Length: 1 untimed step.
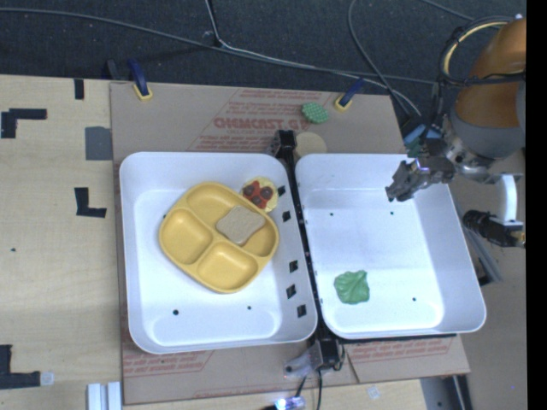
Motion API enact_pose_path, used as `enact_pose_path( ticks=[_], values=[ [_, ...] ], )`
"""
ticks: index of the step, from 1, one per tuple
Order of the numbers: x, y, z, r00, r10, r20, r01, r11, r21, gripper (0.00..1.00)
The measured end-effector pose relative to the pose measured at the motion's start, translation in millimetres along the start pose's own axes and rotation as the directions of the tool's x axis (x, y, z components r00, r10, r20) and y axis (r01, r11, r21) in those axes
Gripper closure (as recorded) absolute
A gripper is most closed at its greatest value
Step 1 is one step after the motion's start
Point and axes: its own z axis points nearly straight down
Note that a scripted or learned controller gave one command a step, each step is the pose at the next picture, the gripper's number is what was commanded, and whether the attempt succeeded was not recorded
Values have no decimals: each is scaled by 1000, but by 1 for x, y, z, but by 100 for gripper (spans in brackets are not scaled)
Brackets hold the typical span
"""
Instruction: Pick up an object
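Right white bin [444,254]: lying mostly bare, offering wide open floor.
Green leafy lump [351,286]: crumpled, sitting near the bin's front edge.
Dark two-finger hand [400,188]: hovering over the far right corner; finger state cannot be told.
Left white bin [145,297]: holding a yellow divided plastic plate [219,236].

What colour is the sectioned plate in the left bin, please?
Yellow; the sectioned plate shows plainly in the camera view.
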Motion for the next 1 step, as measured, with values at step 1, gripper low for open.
enact_pose_path(
  ticks=[1],
  values=[
    [57, -3, 1, 1000, -2, 0, 2, 1000, 1, 100]
  ],
)
